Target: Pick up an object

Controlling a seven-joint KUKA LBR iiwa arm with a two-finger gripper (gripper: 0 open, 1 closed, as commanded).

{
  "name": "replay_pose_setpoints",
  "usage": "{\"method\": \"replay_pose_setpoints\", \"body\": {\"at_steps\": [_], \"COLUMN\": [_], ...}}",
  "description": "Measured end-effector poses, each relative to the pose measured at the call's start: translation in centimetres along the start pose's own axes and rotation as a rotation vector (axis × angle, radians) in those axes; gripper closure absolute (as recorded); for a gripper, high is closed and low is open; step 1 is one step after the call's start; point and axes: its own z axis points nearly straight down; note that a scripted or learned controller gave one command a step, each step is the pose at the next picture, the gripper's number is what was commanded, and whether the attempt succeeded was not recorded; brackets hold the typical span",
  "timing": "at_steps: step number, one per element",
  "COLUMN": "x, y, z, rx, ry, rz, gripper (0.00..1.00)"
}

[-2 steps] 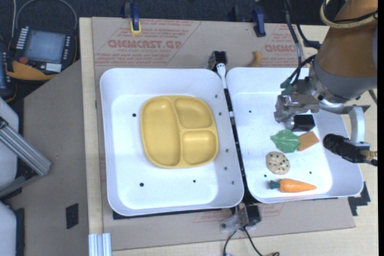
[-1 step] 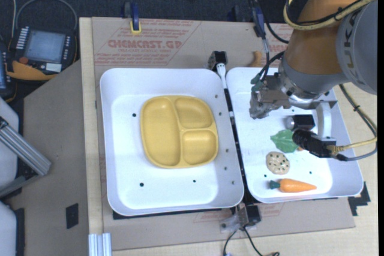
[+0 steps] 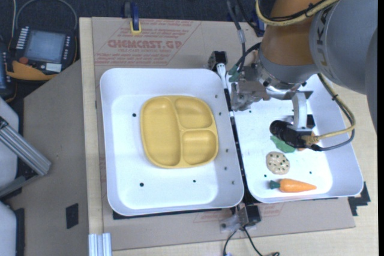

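In the right bin (image 3: 339,174) lie an orange carrot (image 3: 294,186) near the front edge, a round beige slice with holes (image 3: 277,162) just behind it, and a green item (image 3: 278,142) partly covered by the robot's hardware. My gripper (image 3: 241,93) hangs over the back left of the right bin, close to the wall between the two bins. It is well behind and to the left of these three things, and nothing shows in it. The grey arm with its orange band (image 3: 294,15) covers the bin's back part.
The left bin (image 3: 120,177) holds a yellow divided plate (image 3: 178,130) in its middle. The bins sit on a cardboard sheet (image 3: 150,39) with a blue clamp (image 3: 135,18) at the back. A handheld controller (image 3: 42,48) lies off the bench at the far left.
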Motion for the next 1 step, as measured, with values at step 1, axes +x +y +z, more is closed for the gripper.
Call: {"method": "replay_pose_setpoints", "body": {"at_steps": [1], "x": [5.58], "y": [1.22], "z": [1.19], "rx": [0.001], "ry": [0.0], "rz": [0.0], "gripper": [1.0]}}
